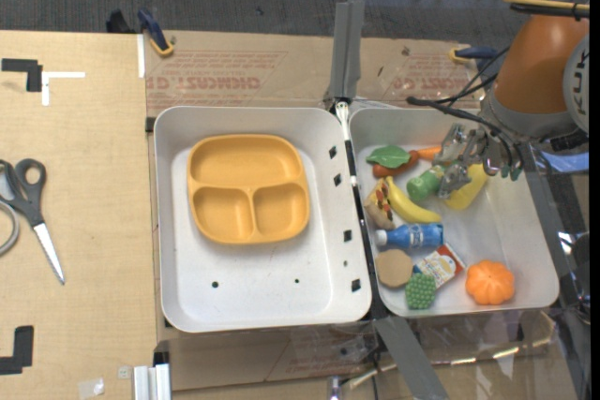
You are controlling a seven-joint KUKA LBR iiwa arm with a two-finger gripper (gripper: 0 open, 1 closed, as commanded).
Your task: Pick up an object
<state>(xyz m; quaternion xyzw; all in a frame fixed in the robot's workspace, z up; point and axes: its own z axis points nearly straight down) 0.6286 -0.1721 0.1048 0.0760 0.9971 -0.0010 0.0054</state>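
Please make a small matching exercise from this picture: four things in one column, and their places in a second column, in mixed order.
Things:
1. divided plate
2. scissors
3. toy orange
4. banana

Places:
A. near right corner of the right bin
B. on the bench, left of both bins
C. in the left bin
D. middle of the right bin, beside the blue bottle

Pairs: 1-C, 2-B, 3-A, 4-D.

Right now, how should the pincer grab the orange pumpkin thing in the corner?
Probably straight down from above, squeezing across the round middle of the orange pumpkin. It sits apart from the other toys in the right bin, near the front right corner, so close fingers along the free left-right sides, watching the wall.
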